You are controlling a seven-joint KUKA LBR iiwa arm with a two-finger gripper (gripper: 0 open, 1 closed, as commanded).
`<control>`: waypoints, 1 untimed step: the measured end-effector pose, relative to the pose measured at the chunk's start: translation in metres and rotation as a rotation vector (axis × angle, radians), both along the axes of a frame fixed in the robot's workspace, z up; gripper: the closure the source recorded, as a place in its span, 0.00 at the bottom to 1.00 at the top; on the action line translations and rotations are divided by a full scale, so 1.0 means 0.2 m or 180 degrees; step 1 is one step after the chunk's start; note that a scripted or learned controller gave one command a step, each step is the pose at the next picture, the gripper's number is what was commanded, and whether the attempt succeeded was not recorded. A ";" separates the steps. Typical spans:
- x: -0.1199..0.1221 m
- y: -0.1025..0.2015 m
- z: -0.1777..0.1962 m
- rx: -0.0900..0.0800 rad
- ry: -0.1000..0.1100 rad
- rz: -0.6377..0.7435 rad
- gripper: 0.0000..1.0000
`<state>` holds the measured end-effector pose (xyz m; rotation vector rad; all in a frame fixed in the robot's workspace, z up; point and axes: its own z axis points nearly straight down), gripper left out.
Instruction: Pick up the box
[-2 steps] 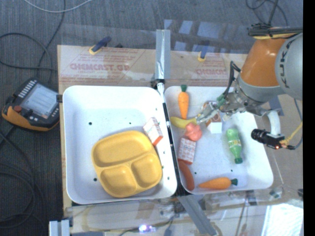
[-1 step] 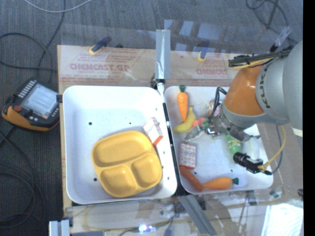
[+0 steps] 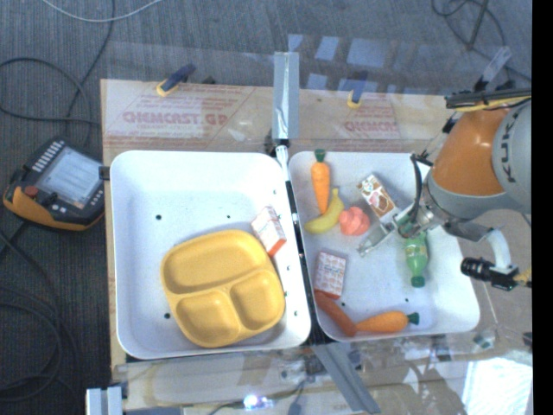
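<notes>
Nearest the camera, along the front wall of the right bin (image 3: 467,314), an orange toy carrot (image 3: 380,322) lies flat with its green tip pointing right; a darker orange-red piece (image 3: 333,309) lies just beside it at its left end. Just behind that piece sits a flat patterned packet (image 3: 330,273).

Left bin (image 3: 130,232) contents:
- a yellow three-compartment tray (image 3: 223,285), in the front half
- a small white box with red markings (image 3: 269,228) — it leans at the tray's back right corner, close to the wall between the two bins.

Right bin, rear half:
- a second carrot (image 3: 320,180), green top toward the back wall
- a yellow banana (image 3: 325,219), touching that carrot's tip
- a pink rounded toy (image 3: 353,220), just beside the banana
- a small printed carton (image 3: 377,194), tilted, behind the pink toy
- a green bottle (image 3: 416,259), lying near the right wall.

Gripper (image 3: 380,239) position: low over the right bin, between the pink toy and the green bottle, with one metal finger (image 3: 373,243) showing. Whether the jaws are apart or together cannot be told — nothing is seen between them. An orange-cased pendant (image 3: 56,184) lies on the floor left of the bench (image 3: 199,115).
</notes>
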<state>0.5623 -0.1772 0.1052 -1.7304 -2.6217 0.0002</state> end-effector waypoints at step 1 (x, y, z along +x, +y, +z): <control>-0.04 0.19 -0.07 -0.0018 -0.0053 -0.0525 0.00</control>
